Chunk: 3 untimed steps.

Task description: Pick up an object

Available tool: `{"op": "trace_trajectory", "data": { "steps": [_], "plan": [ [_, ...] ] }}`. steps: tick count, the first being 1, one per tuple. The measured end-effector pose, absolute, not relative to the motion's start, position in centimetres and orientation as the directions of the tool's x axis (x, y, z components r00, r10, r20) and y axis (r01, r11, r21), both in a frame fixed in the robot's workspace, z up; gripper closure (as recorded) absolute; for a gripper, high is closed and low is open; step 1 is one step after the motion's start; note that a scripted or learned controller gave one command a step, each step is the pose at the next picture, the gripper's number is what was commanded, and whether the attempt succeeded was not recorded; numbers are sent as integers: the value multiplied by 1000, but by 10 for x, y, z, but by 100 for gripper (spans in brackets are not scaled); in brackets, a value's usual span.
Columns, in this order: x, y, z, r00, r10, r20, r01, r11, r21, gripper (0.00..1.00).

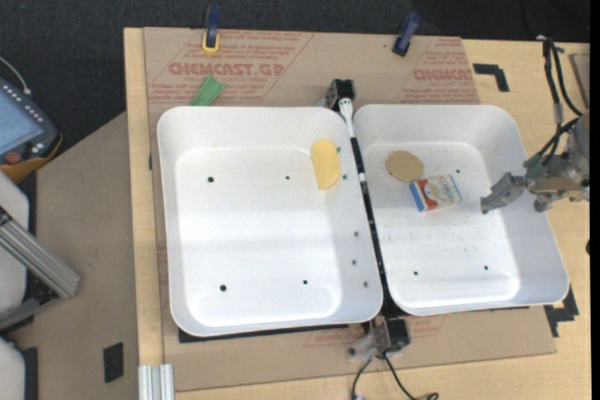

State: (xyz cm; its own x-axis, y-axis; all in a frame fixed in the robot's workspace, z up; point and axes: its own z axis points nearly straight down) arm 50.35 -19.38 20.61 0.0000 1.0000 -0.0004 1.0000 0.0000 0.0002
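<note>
The end effector (511,189) hovers over the right bin's (534,239) right side; whether it is open cannot be told (nothing visibly in it). Just to its left lies a small blue-and-white carton (434,193), with a tan round disc (405,166) beyond, and a yellow oblong piece (325,164) farther left in the left bin (187,229).

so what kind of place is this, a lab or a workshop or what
Most likely a robot lab set up for grasping trials. Two white bins sit side by side on a cardboard sheet held by clamps, with a few small test items like a yellow piece inside, and a gripper reaches in from the right.
</note>
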Motion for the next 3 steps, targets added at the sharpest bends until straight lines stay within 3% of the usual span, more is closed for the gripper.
{"op": "trace_trajectory", "data": {
  "steps": [1,2,3],
  "plan": [
    [504,-194,217,-1,1000,-2,1000,1,4,100],
    [500,-118,230,-8,1000,4,1000,8,-1,100],
    [479,-45,244,-8,1000,5,1000,8,-2,100]
  ]
}}
